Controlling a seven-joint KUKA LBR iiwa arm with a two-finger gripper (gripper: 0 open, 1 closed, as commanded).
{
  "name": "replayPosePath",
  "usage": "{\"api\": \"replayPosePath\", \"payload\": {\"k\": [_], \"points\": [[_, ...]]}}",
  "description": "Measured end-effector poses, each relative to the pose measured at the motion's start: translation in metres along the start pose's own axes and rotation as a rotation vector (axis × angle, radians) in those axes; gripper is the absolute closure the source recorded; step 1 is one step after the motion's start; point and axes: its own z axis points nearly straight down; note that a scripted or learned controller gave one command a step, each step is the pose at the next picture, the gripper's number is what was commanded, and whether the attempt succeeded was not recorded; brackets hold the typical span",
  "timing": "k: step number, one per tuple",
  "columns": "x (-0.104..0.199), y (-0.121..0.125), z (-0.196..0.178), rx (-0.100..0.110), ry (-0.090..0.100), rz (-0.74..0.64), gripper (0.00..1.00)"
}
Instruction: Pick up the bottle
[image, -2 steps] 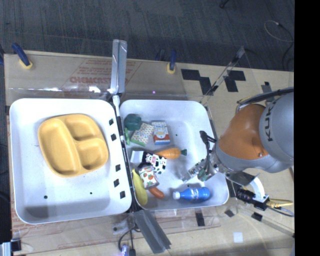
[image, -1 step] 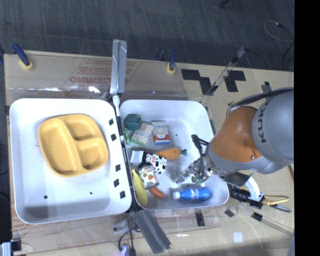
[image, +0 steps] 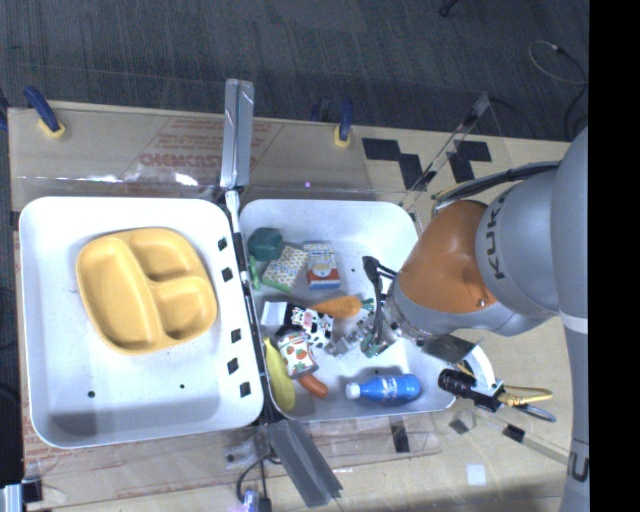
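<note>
Bench: two white bins (image: 40, 300) side by side.
Bottle (image: 385, 389): lying at five o'clock in the right bin.
Gripper (image: 368, 340): above the clutter; finger state cannot be told.
Advice: shift toward five o'clock, straddle the bottle's body, then descend.

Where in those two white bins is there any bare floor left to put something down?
The left bin has bare floor along its near edge and left side, around the yellow tray. In the right bin, the far strip and far right corner are bare. Its middle and near left are crowded: banana, carrot, blue bottle, with the hand among them.
</note>
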Motion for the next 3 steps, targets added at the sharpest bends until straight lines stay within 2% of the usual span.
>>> {"api": "replayPosePath", "payload": {"k": [1,2,3], "points": [[0.000,0.000,0.000,0.000,0.000,0.001,0.00],[-0.035,-0.032,-0.068,0.000,-0.001,-0.126,0.00],[-0.036,-0.031,-0.076,0.002,0.003,-0.133,1.00]]}}
